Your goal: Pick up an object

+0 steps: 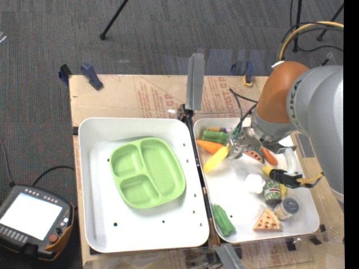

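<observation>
The gripper [234, 144] is hovering at the yellow banana [215, 159] in the right bin [312, 216]; its spread cannot be told; closing comes next.

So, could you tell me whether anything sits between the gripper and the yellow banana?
Nothing visible does. The gripper is low in the right bin, right beside the banana's upper end. The carrot lies just past the banana, close enough to get nudged.
</observation>
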Controlling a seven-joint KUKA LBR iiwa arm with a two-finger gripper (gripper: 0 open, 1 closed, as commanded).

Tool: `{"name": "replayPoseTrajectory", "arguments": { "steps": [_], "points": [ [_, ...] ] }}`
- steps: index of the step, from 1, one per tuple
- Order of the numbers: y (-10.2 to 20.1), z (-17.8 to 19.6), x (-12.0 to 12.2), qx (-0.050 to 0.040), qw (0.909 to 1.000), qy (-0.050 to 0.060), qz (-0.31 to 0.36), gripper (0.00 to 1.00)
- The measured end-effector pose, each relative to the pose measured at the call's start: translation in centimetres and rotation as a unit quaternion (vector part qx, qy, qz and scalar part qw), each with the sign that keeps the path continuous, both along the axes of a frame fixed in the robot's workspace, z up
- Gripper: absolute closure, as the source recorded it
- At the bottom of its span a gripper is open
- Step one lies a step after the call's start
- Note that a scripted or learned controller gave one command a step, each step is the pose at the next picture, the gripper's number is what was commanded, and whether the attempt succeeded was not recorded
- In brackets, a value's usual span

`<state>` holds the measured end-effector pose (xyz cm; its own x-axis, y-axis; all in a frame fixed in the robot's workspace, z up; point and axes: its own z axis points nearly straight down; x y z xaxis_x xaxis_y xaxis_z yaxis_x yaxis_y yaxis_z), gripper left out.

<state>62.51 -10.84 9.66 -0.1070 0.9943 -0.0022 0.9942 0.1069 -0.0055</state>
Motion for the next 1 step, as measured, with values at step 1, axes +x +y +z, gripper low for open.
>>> {"name": "replayPoseTrajectory", "arguments": {
  "steps": [1],
  "points": [
    [0.03,-0.03,0.0,0.0,1.0,0.0,0.0,0.0]
  ]
}}
